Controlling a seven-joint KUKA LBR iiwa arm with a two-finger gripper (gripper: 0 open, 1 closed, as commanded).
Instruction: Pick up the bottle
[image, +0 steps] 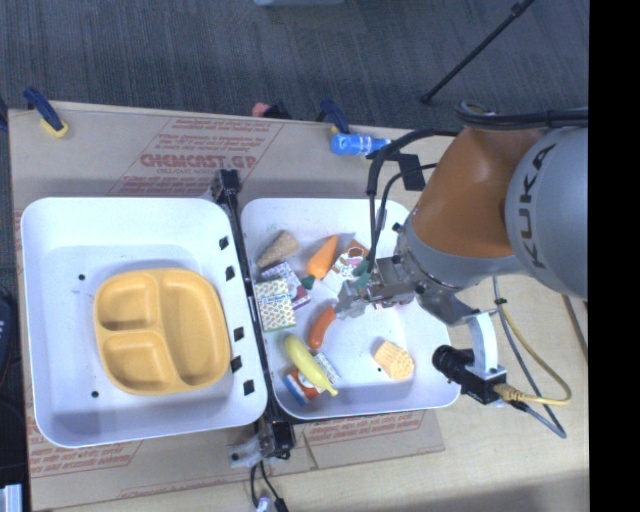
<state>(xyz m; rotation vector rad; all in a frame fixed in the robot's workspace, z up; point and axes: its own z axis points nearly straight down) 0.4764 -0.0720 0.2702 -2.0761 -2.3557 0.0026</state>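
Arm: reaches in from the right, its orange band over the right bin's (420, 395) right edge, wrist bent down toward the bin's middle.
Gripper (357, 297): low among the toys beside the carrot (322, 256) and sausage (321, 327); whether it is clenched or released, I cannot tell.
Bottle: I cannot pick it out; a red, white and blue item (298, 386) lies under the banana (311, 365) near the front edge.
Left bin (40, 300): holds a yellow divided tray (160, 330).

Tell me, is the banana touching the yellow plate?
Apart. The camera view shows the banana in the right bin and the yellow plate in the left bin.
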